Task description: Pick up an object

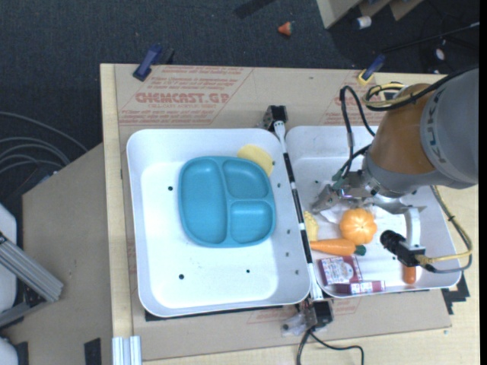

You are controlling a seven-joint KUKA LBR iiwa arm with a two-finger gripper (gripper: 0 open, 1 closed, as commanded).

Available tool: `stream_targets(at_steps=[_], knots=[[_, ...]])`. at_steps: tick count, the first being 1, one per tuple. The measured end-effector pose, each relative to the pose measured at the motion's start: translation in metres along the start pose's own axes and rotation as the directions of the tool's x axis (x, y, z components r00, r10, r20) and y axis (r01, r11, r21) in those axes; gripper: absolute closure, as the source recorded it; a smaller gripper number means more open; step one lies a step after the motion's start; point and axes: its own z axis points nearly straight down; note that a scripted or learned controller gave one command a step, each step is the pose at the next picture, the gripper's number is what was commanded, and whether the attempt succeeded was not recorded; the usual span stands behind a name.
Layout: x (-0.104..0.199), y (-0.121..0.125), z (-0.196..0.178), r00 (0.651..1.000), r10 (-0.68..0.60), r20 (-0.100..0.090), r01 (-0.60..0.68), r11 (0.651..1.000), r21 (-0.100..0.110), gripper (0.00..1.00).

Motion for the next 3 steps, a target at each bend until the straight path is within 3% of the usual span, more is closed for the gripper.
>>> stream_targets(at_steps=[1, 2, 3], knots=[[0.002, -0.049, 0.001, 1.0, 0.0, -0.002, 0.0, 1.0, 0.004, 0.0], [0.002, -0.079, 0.0, 1.0, 0.0, -0.001, 0.0, 1.0, 0.003, 0.0], [0.001, -0.076, -0.011, 1.0, 0.001, 0.001, -0.001, 1.0, -0.008, 1.0]])
